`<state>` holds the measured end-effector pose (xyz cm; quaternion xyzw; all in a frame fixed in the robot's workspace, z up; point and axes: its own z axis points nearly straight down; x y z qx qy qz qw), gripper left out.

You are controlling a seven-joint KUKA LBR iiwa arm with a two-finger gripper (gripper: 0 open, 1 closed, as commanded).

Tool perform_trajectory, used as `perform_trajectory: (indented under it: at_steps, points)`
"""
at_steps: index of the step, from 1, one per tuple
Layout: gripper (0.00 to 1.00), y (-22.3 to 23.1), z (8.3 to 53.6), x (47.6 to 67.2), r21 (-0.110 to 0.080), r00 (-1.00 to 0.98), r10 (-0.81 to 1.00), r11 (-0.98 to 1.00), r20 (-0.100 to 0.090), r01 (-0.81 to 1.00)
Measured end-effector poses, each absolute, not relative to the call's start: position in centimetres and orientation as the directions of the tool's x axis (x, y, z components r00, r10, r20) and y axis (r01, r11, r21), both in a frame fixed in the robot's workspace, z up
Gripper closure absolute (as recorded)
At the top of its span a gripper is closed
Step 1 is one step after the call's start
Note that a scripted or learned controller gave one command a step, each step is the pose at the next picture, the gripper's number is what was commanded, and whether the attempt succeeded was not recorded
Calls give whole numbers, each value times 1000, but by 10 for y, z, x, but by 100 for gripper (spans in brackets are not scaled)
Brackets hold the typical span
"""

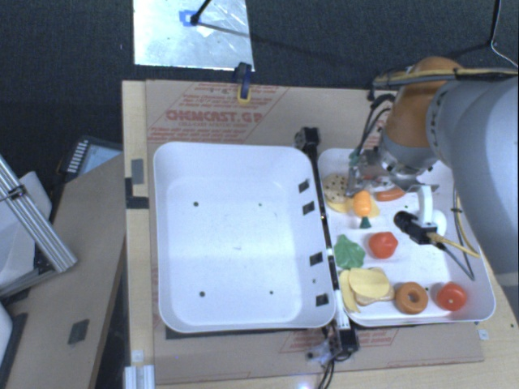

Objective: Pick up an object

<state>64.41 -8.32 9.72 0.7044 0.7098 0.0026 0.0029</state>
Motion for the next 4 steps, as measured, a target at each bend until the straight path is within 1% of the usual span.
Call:
perform_trajectory:
  at_steps: [1, 2, 3, 4]
  points:
    - [100, -87, 86, 669, -6, -5, 1000, 5, 2, 1000]
    - [100, -101, 309, 575, 18, 0, 1000, 0, -2, 1000]
    - [100, -35, 208, 617, -2, -10, 1000, 10, 2, 1000]
    - [100, -19, 184, 616, 1, -5, 1000, 5, 0, 1000]
